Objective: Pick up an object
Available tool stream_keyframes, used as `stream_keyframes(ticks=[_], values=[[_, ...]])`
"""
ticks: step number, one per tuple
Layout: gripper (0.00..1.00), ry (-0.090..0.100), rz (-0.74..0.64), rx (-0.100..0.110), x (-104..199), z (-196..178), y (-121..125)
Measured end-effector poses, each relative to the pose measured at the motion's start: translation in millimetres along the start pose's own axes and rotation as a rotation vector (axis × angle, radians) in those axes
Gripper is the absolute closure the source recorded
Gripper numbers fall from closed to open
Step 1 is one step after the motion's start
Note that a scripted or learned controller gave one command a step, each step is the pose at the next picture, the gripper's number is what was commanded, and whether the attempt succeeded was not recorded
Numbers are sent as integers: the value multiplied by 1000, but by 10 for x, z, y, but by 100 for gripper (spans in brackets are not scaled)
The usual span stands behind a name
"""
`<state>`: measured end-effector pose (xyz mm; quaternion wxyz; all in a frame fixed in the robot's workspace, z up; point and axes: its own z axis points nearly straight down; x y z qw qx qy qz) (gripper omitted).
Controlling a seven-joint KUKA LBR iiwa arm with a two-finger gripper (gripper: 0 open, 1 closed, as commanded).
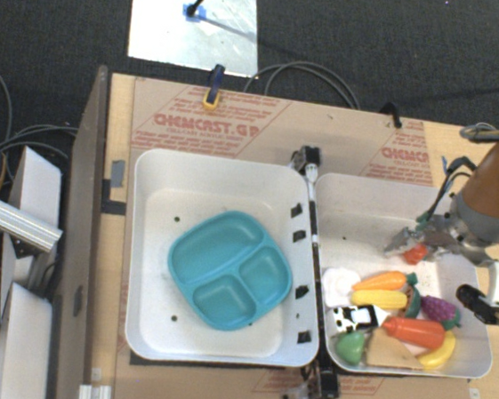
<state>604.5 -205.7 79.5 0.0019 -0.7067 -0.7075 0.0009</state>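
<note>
Camera view shows you a left bin (149, 254) holding a teal divided plate (229, 270), and a right bin (356, 211) with toy food heaped at its near side. The gripper (416, 244) has its fingers clenched on a small red-orange piece (416, 253) near the bin's far right. Cardboard (364, 136) under the bins reads "CHEM-CAST GP".

A small red-orange object (415, 253), perhaps a toy tomato, lies in the right bin (356, 206) near its far right side, apart from the pile of toy food (392, 322) at the near edge.
</note>
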Motion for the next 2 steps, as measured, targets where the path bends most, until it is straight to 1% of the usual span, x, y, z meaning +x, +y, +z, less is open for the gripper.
stream_keyframes(ticks=[1, 2], values=[[100, -3, -1, -10, -7, -168, 33], [100, 0, -10, -6, 1023, -50, 66]])
